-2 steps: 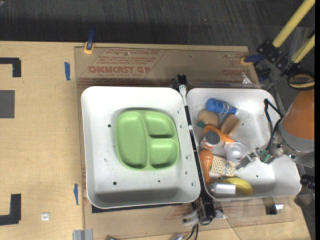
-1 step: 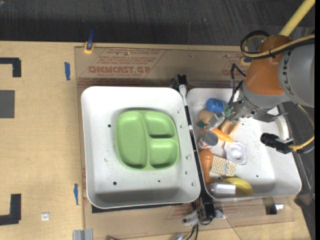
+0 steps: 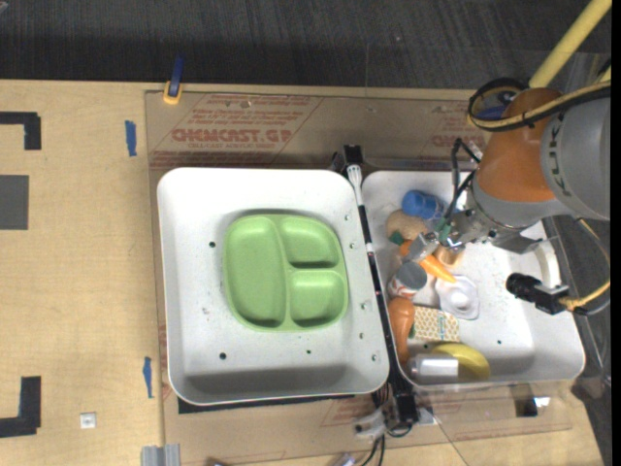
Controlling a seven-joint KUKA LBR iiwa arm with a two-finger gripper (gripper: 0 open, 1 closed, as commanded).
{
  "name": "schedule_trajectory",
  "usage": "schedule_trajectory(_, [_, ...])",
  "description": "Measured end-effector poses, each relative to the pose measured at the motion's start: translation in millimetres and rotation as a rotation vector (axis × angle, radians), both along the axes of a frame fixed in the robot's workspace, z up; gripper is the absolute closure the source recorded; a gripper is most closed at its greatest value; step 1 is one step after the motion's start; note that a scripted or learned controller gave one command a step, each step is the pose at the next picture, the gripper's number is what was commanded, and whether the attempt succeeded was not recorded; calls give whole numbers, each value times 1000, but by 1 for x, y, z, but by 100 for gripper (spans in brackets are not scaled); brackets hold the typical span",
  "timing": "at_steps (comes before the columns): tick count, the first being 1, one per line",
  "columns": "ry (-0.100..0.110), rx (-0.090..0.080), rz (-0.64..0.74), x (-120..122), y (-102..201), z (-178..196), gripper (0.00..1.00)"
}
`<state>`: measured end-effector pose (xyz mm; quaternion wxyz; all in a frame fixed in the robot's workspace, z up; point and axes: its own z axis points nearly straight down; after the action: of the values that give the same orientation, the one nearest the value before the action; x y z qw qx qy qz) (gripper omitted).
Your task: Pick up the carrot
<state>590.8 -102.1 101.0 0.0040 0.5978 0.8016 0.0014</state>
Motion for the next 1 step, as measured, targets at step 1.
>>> schedule_trajectory(1, [-11, -3, 0, 3, -1, 13, 100])
